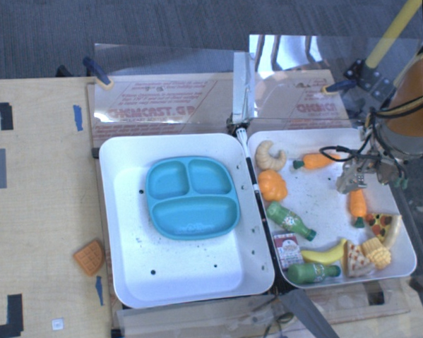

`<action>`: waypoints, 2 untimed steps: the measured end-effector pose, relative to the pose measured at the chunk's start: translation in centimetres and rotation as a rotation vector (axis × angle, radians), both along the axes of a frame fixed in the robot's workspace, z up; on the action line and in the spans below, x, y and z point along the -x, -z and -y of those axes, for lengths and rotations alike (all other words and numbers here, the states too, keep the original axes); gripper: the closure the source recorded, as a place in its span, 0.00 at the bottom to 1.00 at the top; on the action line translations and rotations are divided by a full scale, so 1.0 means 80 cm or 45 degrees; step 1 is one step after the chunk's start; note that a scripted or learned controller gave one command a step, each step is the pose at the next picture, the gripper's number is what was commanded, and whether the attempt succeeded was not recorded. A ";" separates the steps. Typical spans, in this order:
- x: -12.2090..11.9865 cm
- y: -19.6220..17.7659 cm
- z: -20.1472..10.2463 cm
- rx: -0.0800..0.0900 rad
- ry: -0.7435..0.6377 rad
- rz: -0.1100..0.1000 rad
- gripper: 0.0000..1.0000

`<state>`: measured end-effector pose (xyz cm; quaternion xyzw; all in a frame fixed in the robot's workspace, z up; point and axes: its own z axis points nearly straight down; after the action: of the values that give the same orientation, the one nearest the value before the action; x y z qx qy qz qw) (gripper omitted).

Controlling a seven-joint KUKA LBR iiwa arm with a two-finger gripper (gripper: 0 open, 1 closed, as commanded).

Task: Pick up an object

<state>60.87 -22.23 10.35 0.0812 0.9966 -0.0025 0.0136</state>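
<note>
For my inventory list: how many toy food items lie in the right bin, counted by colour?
Orange: 3
Green: 2
Yellow: 2
Beige: 1
Red: 1
Mixed pizza slices: 2
Total: 11

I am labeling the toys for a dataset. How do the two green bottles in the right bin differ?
The upper green bottle lies diagonally in the bin's middle, while the lower green bottle lies nearly level along the near wall. The upper one lies below the orange fruit; the lower one lies just under the banana. Both are green with a pale label and lie on their sides in the right bin.
</note>
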 end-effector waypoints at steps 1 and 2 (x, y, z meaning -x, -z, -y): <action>0.001 0.001 0.000 -0.001 0.000 -0.002 0.00; 0.028 0.019 0.000 -0.010 0.125 -0.021 0.00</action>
<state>58.62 -22.23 8.84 0.1303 0.9915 0.0000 0.0049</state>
